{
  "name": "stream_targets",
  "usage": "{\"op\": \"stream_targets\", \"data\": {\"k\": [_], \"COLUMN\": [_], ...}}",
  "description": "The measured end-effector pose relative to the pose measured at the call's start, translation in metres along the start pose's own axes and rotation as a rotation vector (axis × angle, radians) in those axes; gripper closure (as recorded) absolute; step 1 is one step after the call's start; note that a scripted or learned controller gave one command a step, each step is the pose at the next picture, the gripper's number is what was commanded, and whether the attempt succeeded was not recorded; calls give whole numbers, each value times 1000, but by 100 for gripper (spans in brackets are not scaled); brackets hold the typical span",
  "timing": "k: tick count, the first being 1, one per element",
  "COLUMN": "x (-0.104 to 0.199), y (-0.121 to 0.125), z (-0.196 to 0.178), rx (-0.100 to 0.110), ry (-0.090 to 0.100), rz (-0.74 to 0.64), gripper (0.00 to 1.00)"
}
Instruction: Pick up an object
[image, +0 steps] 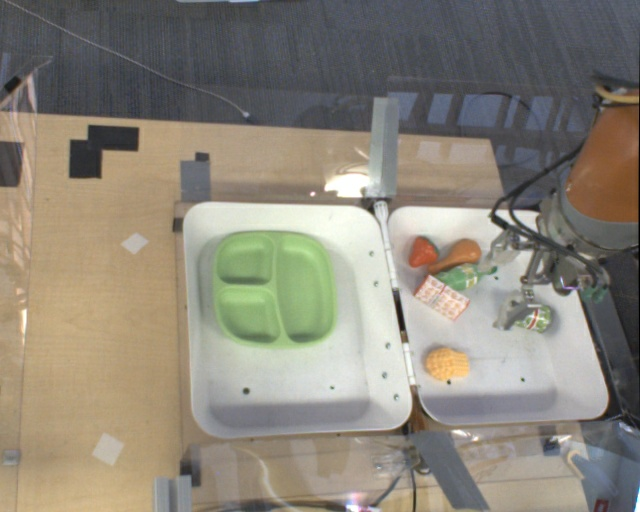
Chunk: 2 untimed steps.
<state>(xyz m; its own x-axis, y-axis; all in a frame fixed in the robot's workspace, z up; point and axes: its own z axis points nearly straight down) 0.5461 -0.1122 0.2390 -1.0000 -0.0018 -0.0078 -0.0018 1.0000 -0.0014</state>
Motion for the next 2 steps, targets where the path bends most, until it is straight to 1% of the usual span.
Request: {"op": "stream_targets", "data": {"k": [1,2], "x": [-71,-73], "y": [26,25], "z": [91,141], "rx": [-3,-1], "ry": [6,-2], "rz": [164,-17], "gripper": [0,0]}}
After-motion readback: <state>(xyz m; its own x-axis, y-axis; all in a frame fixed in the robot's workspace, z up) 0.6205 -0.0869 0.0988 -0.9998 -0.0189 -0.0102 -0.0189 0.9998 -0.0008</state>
